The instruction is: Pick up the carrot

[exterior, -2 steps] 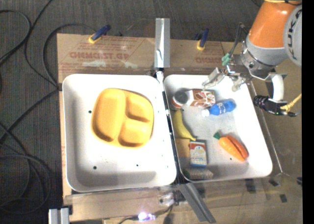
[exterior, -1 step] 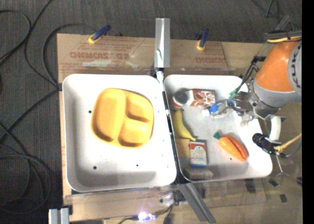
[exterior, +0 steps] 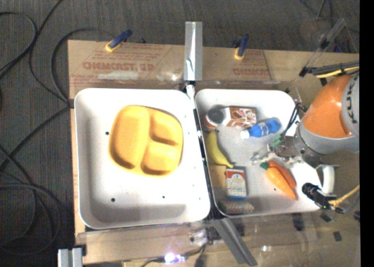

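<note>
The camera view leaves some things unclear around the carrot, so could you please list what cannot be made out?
- Gripper: its fingers are small and blurred above the carrot, so open or shut is unreadable.
- Contact between gripper and carrot: too blurred to tell.
- Small carton: label too small to read.
- Arm: cut off by the right edge.
</note>
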